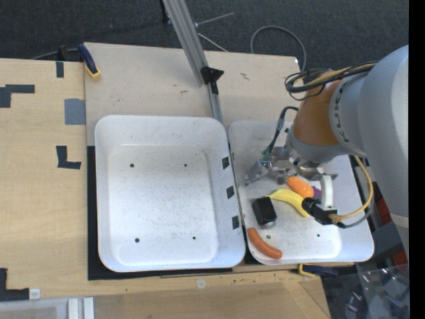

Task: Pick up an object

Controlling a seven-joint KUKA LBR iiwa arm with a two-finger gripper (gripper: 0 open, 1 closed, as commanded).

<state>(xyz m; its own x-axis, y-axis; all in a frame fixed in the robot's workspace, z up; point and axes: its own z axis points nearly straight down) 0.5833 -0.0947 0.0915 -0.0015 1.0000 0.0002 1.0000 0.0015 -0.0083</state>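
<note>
My gripper hangs low over the upper left part of the right bin, below the arm's orange band. Just right of it lies a small orange carrot-like piece, with a purple item partly hidden behind it. A yellow banana lies under the carrot. In front of the gripper, toward the bin's near side, sits a black block. A reddish sausage rests at the bin's front left corner. I see nothing held in the gripper.
The left bin sits flush against the right one. A slanted metal post comes down to the bins' shared far edge. A black and yellow cable loops over the right bin's right side.
</note>
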